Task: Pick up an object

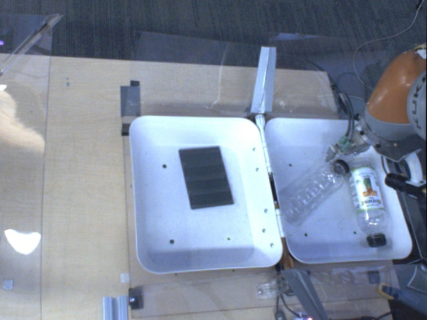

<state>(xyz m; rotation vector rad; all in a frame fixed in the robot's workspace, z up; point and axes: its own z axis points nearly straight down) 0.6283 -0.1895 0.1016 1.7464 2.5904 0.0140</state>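
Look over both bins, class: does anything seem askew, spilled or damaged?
Nothing is spilled or broken. Both bottles in the right bin lie on their sides: the clear bottle diagonally, the labelled bottle with its dark cap toward the near edge. The dark pad in the left bin lies slightly skewed.

A pale wooden bench (73, 199) fills most of the view, its grain running lengthwise. Beyond its far edge lies dark grey carpeted floor (200, 5). Clear plastic sheeting (27, 145) covers the bench's left part, catching bright glare patches (22, 240). A thin cable (390, 35) loops over the floor at the upper right.
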